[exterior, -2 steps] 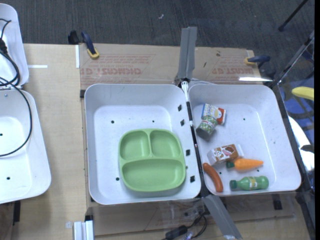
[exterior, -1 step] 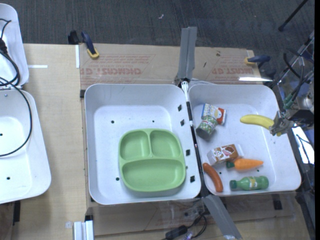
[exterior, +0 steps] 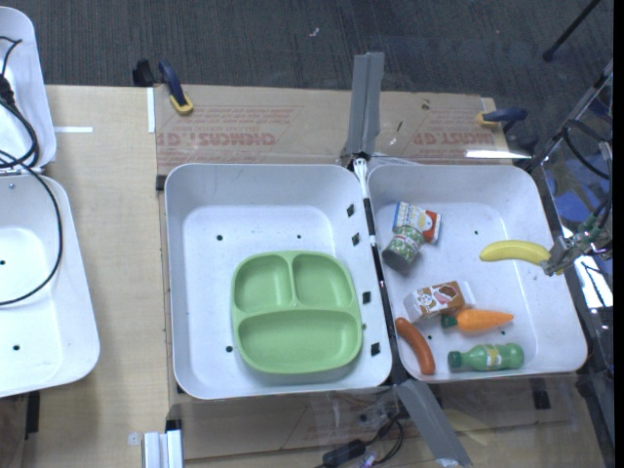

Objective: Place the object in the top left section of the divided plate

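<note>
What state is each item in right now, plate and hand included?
Plate: upright, all three sections bare.
Banana: lying by the hand, right bin.
Hand: low beside the banana's tip.
Carrot: lying flat.
Bottle: on its side.
Sausage: lying flat.
Can: tipped over.

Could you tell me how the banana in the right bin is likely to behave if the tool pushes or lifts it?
The banana looks like smooth moulded plastic, so probably stiff, light and a bit slippery. Its curved shape suggests it would pivot or spin rather than slide straight. It lies near the right bin's wall, which may crowd a grasp.
</note>
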You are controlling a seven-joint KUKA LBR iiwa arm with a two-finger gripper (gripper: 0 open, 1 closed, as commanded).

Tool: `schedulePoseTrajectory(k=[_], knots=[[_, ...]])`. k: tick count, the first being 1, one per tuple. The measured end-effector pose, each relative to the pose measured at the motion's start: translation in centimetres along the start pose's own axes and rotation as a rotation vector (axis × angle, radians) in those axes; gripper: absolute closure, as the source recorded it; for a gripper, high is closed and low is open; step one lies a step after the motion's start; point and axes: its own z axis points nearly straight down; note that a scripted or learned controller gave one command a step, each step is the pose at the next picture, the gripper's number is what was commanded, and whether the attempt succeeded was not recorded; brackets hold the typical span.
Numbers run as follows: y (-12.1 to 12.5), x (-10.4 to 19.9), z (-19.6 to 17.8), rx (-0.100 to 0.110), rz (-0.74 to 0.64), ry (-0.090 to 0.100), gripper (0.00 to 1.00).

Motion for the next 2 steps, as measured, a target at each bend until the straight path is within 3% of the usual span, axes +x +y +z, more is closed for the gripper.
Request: schedulePoseTrajectory(k=[1, 2], knots=[[-0.7, -3.7, -16.4, -0.001, 0.053, -0.003, 1.00], [0.3, 1.5, -4.2, 0.000, 0.105, -0.001, 1.00]])
